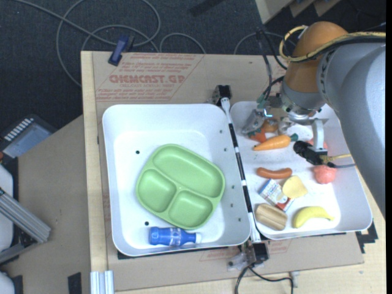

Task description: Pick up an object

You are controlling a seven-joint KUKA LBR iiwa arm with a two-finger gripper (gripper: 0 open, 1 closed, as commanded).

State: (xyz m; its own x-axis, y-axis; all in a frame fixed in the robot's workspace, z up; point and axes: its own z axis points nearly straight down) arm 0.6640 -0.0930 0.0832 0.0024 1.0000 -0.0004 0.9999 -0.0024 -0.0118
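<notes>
You cannot tell the gripper's (269, 116) state; it hovers at twelve o'clock in the right white bin (352, 216), touching-close above the orange plastic carrot (272, 143). Crowding neighbours may spoil your grasp.

Glossy green plastic tray (179, 187); smooth white plastic bins (116, 164); matt brown cardboard (153, 78) beneath.

Beyond my work: brown board (153, 72) with red lettering | blue clip (120, 49) at its far-left corner | grey cables (92, 17) looped on dark carpet (37, 60) | grey keypad device (21, 136) far left
</notes>
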